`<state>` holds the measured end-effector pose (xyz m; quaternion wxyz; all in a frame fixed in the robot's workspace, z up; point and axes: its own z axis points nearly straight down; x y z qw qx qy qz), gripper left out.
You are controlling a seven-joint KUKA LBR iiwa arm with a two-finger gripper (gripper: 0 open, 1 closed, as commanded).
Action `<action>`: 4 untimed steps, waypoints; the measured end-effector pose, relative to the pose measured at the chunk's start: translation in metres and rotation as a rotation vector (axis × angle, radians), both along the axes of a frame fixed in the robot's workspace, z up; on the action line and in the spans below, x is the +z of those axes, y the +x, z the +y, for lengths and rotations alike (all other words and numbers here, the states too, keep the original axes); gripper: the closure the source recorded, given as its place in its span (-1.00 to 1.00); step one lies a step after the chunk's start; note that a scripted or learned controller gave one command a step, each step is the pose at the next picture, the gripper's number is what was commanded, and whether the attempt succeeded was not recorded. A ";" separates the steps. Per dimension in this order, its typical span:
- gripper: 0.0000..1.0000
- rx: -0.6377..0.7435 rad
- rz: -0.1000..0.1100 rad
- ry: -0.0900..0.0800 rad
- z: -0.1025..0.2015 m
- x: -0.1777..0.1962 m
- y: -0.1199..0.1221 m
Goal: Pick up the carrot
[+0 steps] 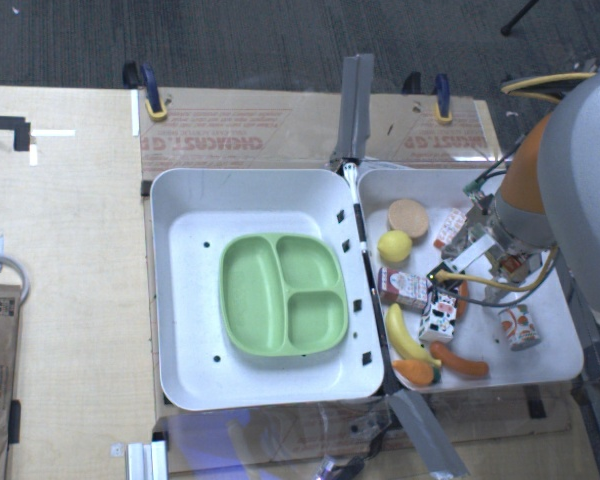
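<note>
Two white bins sit side by side on the bench: camera view puts the carrot [460,362] at the right bin's [560,363] front edge, touching the banana [408,335], so a descending gripper [450,276], finger state indiscernible, risks snagging banana or carton [438,315].

2 white bins [180,298] sit side by side — 1 green plate [283,293] in the left. The right holds 1 banana [405,334], 1 lemon [395,245], 1 carrot [460,362], 1 round cookie [408,216] — plus 2 small cartons [406,287].
</note>
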<state>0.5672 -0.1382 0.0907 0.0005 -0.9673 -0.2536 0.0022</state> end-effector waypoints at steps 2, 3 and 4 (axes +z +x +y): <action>1.00 -0.139 -0.001 -0.002 0.048 0.166 -0.013; 1.00 0.109 0.002 0.000 0.097 0.150 -0.001; 1.00 0.367 0.001 0.002 0.148 0.151 -0.055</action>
